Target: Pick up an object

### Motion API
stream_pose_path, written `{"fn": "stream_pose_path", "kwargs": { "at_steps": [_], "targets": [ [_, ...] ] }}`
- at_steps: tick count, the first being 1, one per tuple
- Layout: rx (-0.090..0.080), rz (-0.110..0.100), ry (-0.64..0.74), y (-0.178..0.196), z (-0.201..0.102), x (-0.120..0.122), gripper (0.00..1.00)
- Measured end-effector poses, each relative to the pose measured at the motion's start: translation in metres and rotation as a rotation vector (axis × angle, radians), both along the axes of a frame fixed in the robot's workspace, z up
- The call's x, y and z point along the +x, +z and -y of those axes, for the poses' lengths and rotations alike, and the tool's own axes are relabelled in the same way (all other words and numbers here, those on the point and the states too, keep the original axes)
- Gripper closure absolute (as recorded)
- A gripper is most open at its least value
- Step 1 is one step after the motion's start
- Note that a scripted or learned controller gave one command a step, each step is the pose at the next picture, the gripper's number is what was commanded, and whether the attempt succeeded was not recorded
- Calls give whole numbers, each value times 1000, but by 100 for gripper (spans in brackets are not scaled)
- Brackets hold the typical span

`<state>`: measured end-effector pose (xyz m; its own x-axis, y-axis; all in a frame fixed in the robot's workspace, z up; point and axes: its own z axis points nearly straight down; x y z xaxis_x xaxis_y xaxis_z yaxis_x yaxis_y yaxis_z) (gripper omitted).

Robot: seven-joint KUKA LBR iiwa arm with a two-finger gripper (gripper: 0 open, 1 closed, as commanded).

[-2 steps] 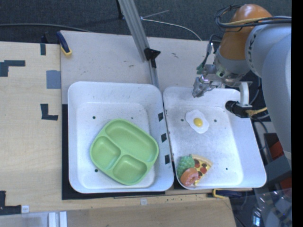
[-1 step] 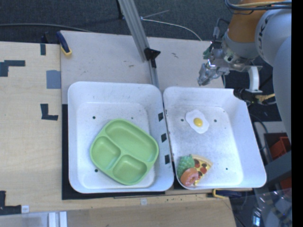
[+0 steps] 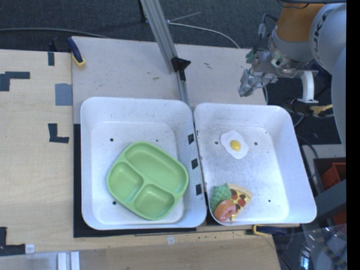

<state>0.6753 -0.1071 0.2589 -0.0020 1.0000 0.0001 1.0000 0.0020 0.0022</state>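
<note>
The bench (image 3: 129, 77) spreads pale across the scene, with dark tape marks on its wooden left part. Two shallow white bins sit on it side by side, their inner walls touching. The left bin (image 3: 93, 117) holds a green divided plate (image 3: 147, 180) with three compartments, lying flat and slightly turned, toward the bin's near side. The right bin (image 3: 281, 151) holds two small things, well apart from each other: a toy fried egg (image 3: 234, 144) lying flat in the upper middle of the bin floor, and a toy pizza slice (image 3: 229, 201) with green and red toppings in the near left corner, close against the bin wall.

The grey arm (image 3: 315, 21) with its orange band comes in at the upper right. Its gripper (image 3: 249, 86) hangs above the bench just beyond the far rim of the right bin, clear of both toys. Whether it is spread or closed cannot be told from this angle, and nothing is seen in its grasp.

A slanted metal rail (image 3: 160, 27) runs down from the top edge toward the seam between the bins.
</note>
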Motion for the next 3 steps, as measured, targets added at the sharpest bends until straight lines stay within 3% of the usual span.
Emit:
{"fn": "stream_pose_path", "kwargs": {
  "at_steps": [3],
  "targets": [
    [2, -4, 5, -12, -164, -31, 100]
  ]
}}
